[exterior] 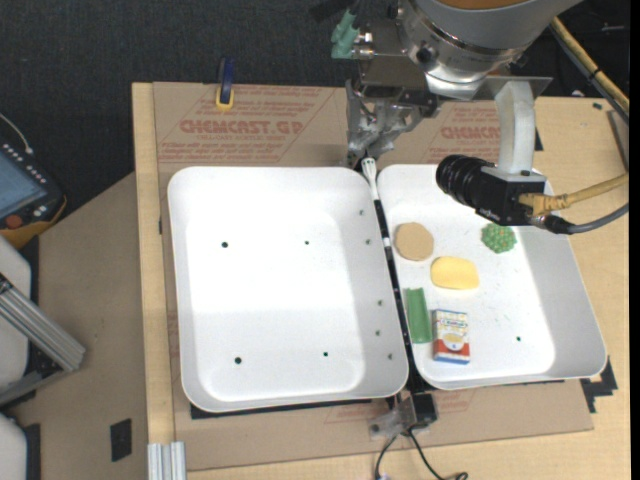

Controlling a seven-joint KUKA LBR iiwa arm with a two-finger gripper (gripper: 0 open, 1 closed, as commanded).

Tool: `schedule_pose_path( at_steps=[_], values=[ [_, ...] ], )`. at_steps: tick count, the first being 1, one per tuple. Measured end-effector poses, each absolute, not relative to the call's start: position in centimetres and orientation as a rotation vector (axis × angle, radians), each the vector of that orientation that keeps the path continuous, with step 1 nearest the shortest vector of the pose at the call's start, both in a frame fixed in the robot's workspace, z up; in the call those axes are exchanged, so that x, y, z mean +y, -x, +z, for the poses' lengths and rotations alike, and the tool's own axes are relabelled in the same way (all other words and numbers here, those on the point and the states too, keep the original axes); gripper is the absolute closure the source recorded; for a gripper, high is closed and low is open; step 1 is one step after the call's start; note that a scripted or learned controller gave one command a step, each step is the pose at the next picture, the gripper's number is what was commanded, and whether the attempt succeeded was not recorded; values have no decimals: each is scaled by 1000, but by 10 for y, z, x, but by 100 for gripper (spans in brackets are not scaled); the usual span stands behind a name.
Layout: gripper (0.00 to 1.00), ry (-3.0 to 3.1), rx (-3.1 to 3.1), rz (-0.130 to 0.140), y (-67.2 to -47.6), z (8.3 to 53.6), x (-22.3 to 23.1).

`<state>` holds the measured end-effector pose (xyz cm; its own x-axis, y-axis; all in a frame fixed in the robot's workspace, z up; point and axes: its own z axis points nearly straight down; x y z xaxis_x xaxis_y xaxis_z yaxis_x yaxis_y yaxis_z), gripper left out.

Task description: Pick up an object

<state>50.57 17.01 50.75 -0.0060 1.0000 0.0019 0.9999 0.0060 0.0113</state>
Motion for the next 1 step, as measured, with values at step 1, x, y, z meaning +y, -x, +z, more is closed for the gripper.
schedule_pose_path(
  at_steps=[1],
  values=[
    [0,-2211,2224,13,-506,507,170]
  ],
)
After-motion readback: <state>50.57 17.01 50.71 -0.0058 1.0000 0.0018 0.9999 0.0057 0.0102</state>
